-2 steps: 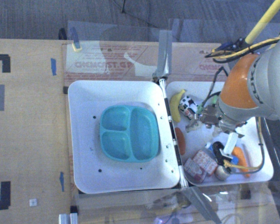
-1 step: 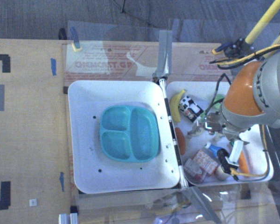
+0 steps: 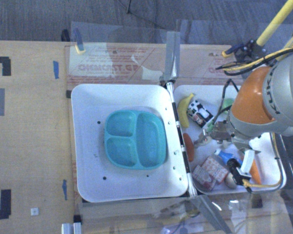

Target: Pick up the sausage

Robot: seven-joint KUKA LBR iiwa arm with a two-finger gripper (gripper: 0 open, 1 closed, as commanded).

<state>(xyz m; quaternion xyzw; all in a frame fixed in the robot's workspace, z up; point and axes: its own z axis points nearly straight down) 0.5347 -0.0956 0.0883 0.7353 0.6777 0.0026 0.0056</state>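
Note:
The sausage (image 3: 188, 148) is a reddish-brown link lying lengthwise along the left wall of the right bin (image 3: 278, 172), just below the banana (image 3: 184, 109). My gripper (image 3: 204, 139) hangs over the middle of that bin, a little to the right of the sausage's upper half and apart from it. The grey arm with its orange band (image 3: 251, 104) comes in from the right and hides the bin's upper right part. Nothing shows in the gripper.
The left bin (image 3: 88, 179) holds a teal divided plate (image 3: 136, 139). Around the gripper in the right bin are a black-and-white cow-patterned toy (image 3: 200, 113), a brownish patterned block (image 3: 211, 172), a blue item (image 3: 225, 156) and an orange carrot (image 3: 255, 172).

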